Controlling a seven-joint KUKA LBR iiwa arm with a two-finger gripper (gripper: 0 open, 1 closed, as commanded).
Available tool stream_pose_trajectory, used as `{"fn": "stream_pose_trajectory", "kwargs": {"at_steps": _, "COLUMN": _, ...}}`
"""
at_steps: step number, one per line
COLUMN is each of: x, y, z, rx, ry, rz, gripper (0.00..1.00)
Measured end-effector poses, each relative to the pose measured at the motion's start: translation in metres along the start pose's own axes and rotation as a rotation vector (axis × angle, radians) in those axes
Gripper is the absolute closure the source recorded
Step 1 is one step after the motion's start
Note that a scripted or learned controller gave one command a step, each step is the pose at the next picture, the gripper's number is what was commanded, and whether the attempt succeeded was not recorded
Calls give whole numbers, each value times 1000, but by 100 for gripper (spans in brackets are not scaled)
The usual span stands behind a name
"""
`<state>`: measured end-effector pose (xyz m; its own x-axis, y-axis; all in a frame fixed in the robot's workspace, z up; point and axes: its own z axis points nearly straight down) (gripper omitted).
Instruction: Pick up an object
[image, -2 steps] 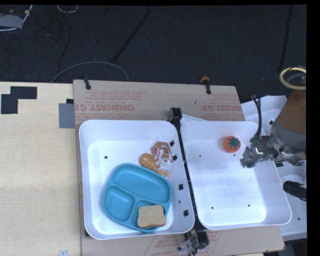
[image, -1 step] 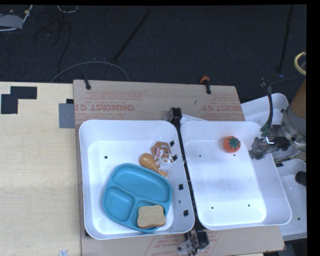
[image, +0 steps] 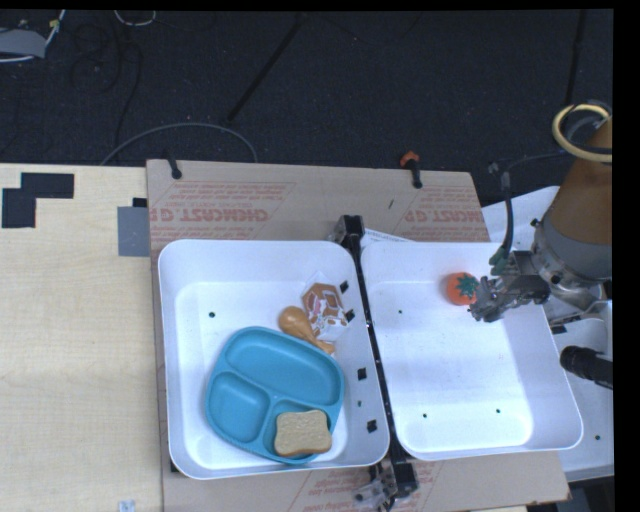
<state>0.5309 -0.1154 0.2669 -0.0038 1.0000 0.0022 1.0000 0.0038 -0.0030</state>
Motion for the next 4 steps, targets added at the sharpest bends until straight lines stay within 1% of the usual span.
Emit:
{"fn": "stream_pose_trajectory", "kwargs": {"at_steps": 1, "x": 59, "y": -13, "z": 9, "rx": 2, "ry": 0, "rz": -1, "gripper": 100}}
{"fn": "stream_pose_trajectory", "kwargs": {"at_steps": 3, "x": 160, "y": -36, "z": 18, "rx": 3, "ry": 0, "rz": -1, "gripper": 100}}
{"fn": "stream_pose_trajectory", "kwargs": {"at_steps": 4, "x": 212, "y": -28, "z": 38, "rx": 4, "ry": -2, "rz": -1, "gripper": 100}}
